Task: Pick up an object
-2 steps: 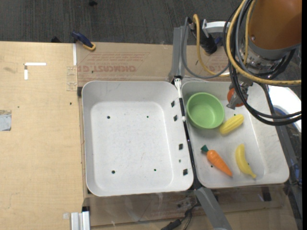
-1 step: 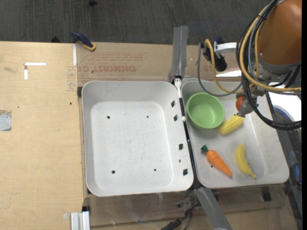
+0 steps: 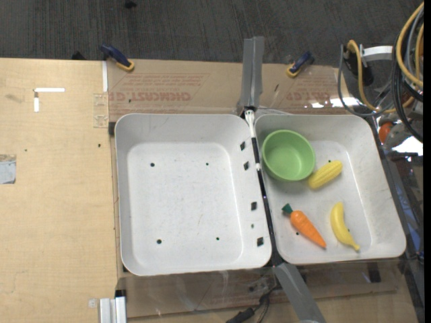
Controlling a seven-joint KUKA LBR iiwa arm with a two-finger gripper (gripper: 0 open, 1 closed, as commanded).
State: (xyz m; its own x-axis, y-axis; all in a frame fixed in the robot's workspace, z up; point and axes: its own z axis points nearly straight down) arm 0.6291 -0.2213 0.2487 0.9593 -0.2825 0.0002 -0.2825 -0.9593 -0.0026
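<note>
Green bowl overlaps the right bin's divider edge.

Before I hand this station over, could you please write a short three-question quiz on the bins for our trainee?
1. True or false: the green bowl sits in the right bin.
2. Which item lies nearest the bowl? A) the carrot B) the corn cob C) the banana
3. Fill in: the carrot's green top points toward the ____ bin.

Key:
1. True. It sits in that bin's far corner, by the divider.
2. B. The corn cob rests right beside the bowl's rim; whether it touches is hard to tell.
3. Left. The leafy end faces the divider, the orange tip faces the banana.
</note>
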